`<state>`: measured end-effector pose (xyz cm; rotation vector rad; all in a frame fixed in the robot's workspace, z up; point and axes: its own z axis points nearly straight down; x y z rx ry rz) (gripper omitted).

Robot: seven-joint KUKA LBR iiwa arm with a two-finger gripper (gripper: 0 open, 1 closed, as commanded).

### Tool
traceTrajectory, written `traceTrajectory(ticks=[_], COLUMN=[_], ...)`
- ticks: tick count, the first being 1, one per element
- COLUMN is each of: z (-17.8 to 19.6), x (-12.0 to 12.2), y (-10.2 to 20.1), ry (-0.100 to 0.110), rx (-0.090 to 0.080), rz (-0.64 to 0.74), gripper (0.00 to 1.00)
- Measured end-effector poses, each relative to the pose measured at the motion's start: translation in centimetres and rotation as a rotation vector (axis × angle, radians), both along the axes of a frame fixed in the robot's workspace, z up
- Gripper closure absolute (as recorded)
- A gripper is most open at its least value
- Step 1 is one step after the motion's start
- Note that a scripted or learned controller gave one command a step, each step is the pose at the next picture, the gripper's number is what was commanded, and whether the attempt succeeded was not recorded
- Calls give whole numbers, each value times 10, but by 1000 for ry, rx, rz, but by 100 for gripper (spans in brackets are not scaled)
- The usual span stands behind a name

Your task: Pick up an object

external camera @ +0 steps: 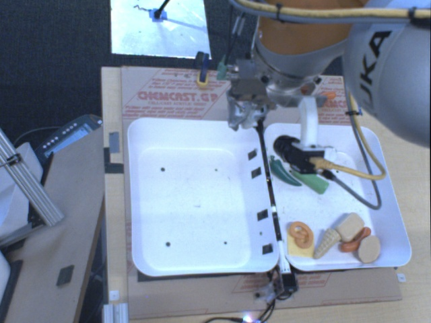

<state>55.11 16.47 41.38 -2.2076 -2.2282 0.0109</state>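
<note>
My gripper [245, 117] hangs over the far rim where the two white bins meet, with nothing visible in it. The right bin [397, 237] holds the objects. A dark green curved piece [283, 173] and a lighter green piece [314, 182] lie near its middle, below and right of the gripper. Along its near edge sit an orange ear-shaped piece [300, 233] on a yellow slab [303, 252], a ribbed cream cone [326, 243], a beige block [349, 225], an orange sausage shape [355, 241] and a tan disc [369, 249].
The left bin [145, 247] lies beside the right one, with a black clipped divider [267, 200] between them. The arm's orange and grey body [316, 19] looms over the far right. A cardboard sheet [175, 96] lies under the bins.
</note>
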Motion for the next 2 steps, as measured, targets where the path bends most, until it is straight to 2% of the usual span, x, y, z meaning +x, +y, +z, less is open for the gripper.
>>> traceTrajectory(ticks=[1,2], z=[93,-27], x=[-44,-52], y=[36,72], ry=[-17,0], rx=[7,-1], rz=[1,-1], gripper=[100,100])
